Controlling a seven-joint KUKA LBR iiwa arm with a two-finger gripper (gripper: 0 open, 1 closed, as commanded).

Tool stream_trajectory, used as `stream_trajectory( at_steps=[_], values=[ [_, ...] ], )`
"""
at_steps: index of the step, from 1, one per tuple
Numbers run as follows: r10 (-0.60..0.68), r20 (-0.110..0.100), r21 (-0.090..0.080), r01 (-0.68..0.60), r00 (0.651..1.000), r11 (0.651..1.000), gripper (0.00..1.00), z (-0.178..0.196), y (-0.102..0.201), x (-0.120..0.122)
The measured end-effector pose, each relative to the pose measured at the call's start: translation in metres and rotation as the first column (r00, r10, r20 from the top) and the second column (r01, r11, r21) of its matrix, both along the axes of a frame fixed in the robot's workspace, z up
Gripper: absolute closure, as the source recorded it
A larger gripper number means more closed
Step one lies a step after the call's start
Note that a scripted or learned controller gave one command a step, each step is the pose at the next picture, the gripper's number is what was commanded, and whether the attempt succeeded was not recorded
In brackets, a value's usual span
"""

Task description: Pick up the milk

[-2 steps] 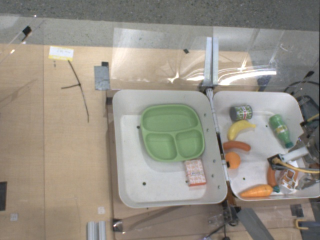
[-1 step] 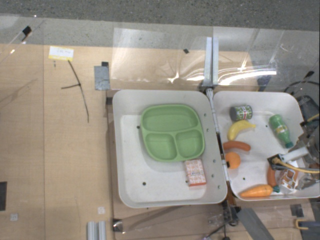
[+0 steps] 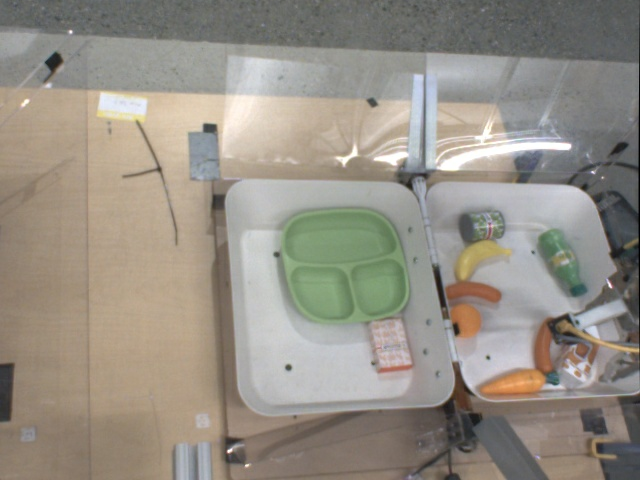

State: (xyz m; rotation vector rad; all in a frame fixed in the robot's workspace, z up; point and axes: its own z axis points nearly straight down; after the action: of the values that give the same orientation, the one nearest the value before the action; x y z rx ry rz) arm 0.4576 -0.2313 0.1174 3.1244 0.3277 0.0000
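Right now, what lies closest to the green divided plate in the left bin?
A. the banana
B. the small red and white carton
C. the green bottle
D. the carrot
B. The small red and white carton lies in the left bin just below the green divided plate, near its lower right corner, while the banana, green bottle and carrot all lie in the right bin.

The robot's end effector (image 3: 600, 340), at the lower right corner of the right-hand shallow white bin (image 3: 520, 198), is cut off by the picture's edge, its finger state unreadable. Beneath it a small white printed carton (image 3: 577, 368) is partly covered, its label too blurred to read.
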Motion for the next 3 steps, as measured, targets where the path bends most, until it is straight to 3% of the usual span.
stream_trajectory(
  at_steps=[3],
  values=[
    [0.001,0.0,0.0,-0.001,1.0,1.0,0.0,0.0,0.0003,0.0002]
  ],
)
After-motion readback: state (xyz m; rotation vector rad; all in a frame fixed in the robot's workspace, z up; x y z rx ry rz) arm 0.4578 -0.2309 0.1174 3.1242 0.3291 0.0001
